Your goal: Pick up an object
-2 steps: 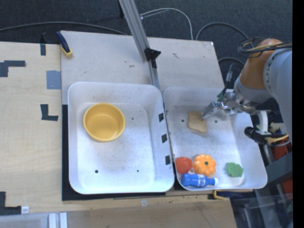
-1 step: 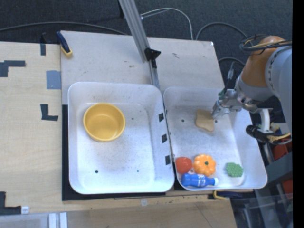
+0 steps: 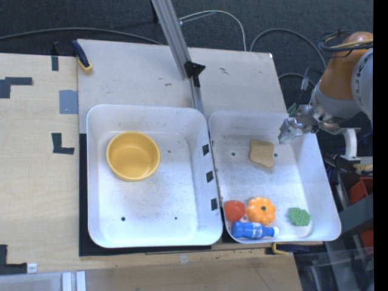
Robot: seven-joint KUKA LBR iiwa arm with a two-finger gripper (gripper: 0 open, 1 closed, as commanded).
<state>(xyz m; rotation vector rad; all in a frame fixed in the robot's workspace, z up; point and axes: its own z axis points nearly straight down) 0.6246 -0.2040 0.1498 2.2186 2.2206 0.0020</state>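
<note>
Left bin (image 3: 97,162), toward the desk's left edge: we note one yellow bowl (image 3: 133,155) in its far-left part, upright, well apart from everything else.

Right bin (image 3: 315,162): a tan, flattish piece (image 3: 262,153), perhaps a bread slice or sponge, lies alone in the far half. Along the near edge we log a cluster: red piece (image 3: 234,210), small orange pumpkin (image 3: 261,210), blue bottle (image 3: 253,230) lying on its side just in front of them, and a green lump (image 3: 299,216) near the near-right corner.

The gripper (image 3: 287,131) hangs over the right bin's far-right edge, near the tan piece but apart from it. We see nothing between the jaws; whether they stand wide or narrow we cannot tell at this size.

Judgement: the tan piece is the likeliest target. It looks light and possibly soft, so it may squash; we would grip across its short sides. Its isolation leaves room for the jaws.
</note>
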